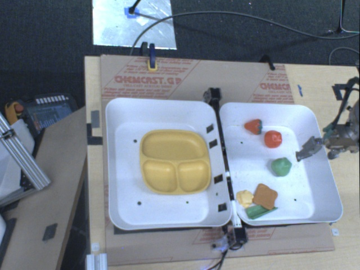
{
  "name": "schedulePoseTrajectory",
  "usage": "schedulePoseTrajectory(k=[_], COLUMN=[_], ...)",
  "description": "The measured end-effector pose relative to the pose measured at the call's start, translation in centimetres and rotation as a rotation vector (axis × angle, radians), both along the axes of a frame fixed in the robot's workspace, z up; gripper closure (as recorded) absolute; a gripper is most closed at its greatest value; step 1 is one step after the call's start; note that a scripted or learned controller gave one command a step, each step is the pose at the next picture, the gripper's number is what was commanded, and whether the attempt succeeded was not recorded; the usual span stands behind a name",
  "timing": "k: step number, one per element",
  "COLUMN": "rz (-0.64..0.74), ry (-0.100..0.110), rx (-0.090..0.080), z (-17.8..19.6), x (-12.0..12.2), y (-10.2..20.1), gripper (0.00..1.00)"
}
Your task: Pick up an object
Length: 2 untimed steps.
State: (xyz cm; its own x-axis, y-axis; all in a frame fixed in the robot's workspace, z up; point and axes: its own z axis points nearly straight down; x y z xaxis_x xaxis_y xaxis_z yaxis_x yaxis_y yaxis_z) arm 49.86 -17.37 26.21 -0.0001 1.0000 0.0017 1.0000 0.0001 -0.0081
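The right bin (304,117) holds several toy foods: a red and orange pepper (253,126), a red tomato (273,139), a green ball (281,166), a brown toast slice (265,196), a yellow piece (244,197) and a flat green piece (257,211). My gripper (308,149) reaches in over the bin's right rim. It is to the right of the green ball and the tomato, apart from both. Nothing shows in its grasp.
The left bin (121,151) holds a yellow three-compartment plate (174,161). A black divider with clips (220,156) runs between the bins. Both bins sit on a cardboard sheet (169,77). Cables cross the dark floor behind.
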Motion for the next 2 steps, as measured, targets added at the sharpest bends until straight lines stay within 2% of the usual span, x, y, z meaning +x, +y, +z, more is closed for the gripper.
schedulePoseTrajectory(k=[1,2], rz=[0.003,0.001], ry=[-0.01,-0.007], rx=[-0.002,-0.001], z=[0.5,-3.6], x=[0.2,0.4], y=[0.0,0.0], gripper=[0.0,0.0])
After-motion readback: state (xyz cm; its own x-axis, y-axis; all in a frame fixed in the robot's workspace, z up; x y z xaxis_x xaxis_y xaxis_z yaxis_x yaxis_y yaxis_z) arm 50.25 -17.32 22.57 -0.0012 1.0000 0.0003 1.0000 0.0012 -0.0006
